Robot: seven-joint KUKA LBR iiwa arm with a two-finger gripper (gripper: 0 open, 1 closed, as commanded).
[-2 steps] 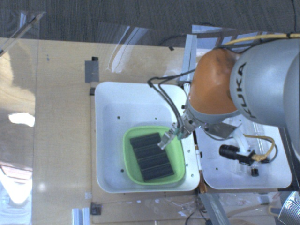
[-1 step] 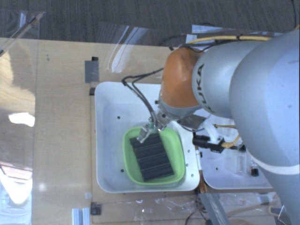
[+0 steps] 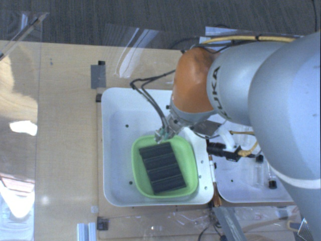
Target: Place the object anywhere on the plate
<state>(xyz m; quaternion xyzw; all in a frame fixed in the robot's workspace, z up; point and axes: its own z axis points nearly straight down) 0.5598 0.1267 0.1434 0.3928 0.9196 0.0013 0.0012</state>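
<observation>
A: Looking from the left bin (image 3: pixel 113 149): the dark ridged object (image 3: pixel 161 168) lies flat on the green plate (image 3: pixel 189 160), well inside its rim.

B: Risk?

A: The gripper (image 3: pixel 164 134) hangs at its far edge; a snag could drag it off. Grip state, cannot tell. Cables (image 3: pixel 145 92) and the arm (image 3: pixel 241 84) crowd the right bin (image 3: pixel 246 185).

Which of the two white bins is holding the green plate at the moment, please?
The left bin: the green plate sits in its lower right part, carrying a dark ridged object. The right bin, largely beneath the arm, holds no plate.
</observation>
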